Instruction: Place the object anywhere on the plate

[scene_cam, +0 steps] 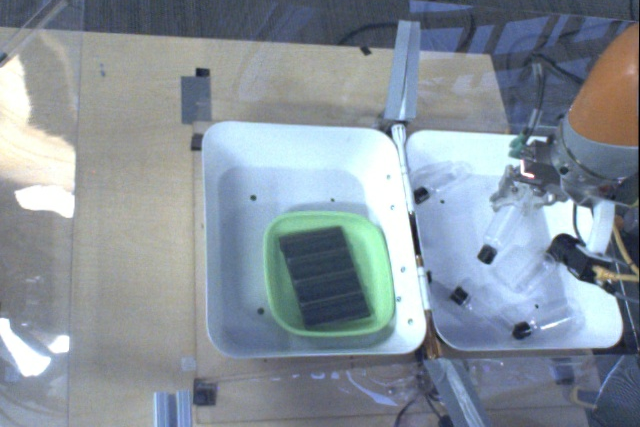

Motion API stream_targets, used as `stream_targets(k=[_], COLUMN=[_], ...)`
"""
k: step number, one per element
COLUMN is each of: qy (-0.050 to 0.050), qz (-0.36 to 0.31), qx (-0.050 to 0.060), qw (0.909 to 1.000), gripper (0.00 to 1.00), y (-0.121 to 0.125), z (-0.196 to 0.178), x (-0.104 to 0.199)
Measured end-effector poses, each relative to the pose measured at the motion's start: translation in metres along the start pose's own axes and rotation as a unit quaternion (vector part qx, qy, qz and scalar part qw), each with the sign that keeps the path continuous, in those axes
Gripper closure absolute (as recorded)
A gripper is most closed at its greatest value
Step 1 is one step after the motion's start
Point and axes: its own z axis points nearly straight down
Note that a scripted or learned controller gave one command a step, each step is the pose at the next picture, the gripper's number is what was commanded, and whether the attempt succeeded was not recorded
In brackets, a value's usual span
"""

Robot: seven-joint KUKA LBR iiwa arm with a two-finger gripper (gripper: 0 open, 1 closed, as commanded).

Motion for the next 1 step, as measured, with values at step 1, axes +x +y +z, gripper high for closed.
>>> stream_targets(k=[1], qy=[0.001], qz=[-0.114], qx=[0.003], qw=[0.9935], gripper=[1.0], y=[-0.0565], z=[0.0241], x=[0.0488])
